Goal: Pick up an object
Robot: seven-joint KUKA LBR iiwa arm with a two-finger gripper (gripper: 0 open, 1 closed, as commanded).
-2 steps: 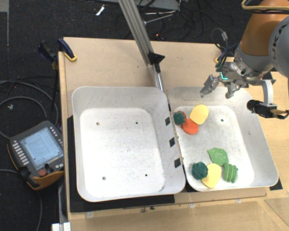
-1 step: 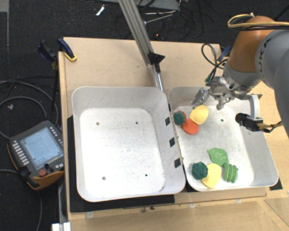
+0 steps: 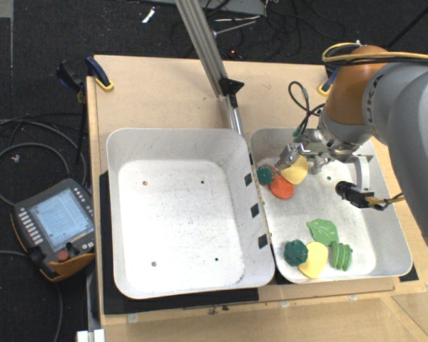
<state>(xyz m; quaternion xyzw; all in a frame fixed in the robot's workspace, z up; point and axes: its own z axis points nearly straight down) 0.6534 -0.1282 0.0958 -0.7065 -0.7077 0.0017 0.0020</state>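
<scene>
I see the gripper clamped on the yellow piece right of centre; the shallow hold risks slipping.

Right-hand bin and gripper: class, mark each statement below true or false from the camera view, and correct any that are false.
1. The gripper is over the right bin. True.
2. A yellow object lies just below the gripper, next to an orange object. True.
3. All the toy objects lie in the left bin. False: they lie in the right bin.
4. A green leaf-shaped object sits in the near part of the right bin, beside a second yellow object. True.
5. The dark green object rests on the wooden bench outside the bins. False: it is inside the right bin.
6. The handheld control pendant sits on the arm's side of the bench. False: it lies on the floor at the view's left.
</scene>
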